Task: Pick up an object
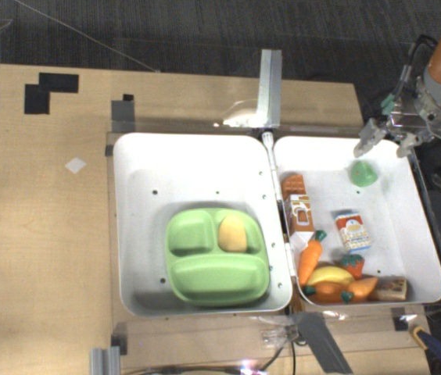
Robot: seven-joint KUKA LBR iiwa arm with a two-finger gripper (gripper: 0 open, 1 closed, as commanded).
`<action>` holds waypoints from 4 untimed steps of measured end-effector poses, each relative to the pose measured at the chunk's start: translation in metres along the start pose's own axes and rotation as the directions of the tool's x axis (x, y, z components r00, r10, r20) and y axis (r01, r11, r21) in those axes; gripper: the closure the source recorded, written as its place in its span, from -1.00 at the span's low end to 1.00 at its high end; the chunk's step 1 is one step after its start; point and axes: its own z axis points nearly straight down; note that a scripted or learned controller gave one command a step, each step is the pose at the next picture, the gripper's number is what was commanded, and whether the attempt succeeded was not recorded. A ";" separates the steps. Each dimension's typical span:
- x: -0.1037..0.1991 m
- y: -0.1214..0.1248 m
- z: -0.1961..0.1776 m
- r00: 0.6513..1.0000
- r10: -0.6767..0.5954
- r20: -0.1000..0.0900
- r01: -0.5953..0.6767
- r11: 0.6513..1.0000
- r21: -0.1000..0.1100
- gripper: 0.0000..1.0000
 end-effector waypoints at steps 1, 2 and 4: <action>-0.017 -0.030 0.143 0.993 0.121 0.000 -0.121 0.993 0.003 -1.00; -0.018 0.054 0.183 0.983 0.186 0.000 -0.186 0.983 -0.003 -1.00; 0.043 0.055 0.045 0.952 0.307 -0.001 -0.307 0.952 -0.003 1.00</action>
